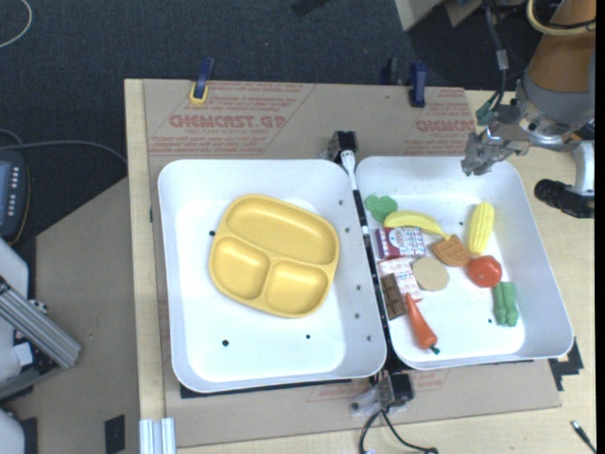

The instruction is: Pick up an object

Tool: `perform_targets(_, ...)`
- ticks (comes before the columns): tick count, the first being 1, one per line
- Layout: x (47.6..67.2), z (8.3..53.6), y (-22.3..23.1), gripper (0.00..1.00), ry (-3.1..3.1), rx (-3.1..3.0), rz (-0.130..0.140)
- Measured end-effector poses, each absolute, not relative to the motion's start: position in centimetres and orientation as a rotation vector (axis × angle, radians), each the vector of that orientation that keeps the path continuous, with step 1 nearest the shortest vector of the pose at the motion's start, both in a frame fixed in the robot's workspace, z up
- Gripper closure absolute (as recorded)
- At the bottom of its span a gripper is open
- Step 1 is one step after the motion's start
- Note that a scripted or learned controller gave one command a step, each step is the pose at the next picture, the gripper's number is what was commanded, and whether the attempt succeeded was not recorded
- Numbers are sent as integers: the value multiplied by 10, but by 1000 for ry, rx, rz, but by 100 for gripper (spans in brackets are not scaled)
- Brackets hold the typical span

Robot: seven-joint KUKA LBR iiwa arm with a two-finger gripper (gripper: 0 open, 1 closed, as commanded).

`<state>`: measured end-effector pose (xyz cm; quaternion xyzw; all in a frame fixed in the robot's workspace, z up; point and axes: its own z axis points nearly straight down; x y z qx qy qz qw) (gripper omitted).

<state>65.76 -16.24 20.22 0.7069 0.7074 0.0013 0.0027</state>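
The brown board (pixel 312 112) under the bins carries red print reading "CHEMCAST GP", clearest above the left bin (pixel 189 253); a fainter repeat sits above the right bin (pixel 539 253). A small red packet (pixel 401 242) bears a label too small to read.

The gripper (pixel 478 159) hangs over the right bin's far rim, and nothing shows between its fingers; whether they are open or closed cannot be told. The toys lie well below the fingers, toward the bin's middle: corn (pixel 481 227) nearest, directly beneath; banana (pixel 413 221) down and left; tomato (pixel 484 271) farther beneath; carrot (pixel 421 323) farthest. The yellow tray (pixel 274 254) lies far left, in the other bin.
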Motion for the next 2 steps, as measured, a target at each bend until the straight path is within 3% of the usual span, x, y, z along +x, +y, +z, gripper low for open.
perform_targets(1, 659, 227, -163, 100, 2219, 2217, 4)
perform_targets(2, 625, 230, -111, 100, 2227, 2221, -2)
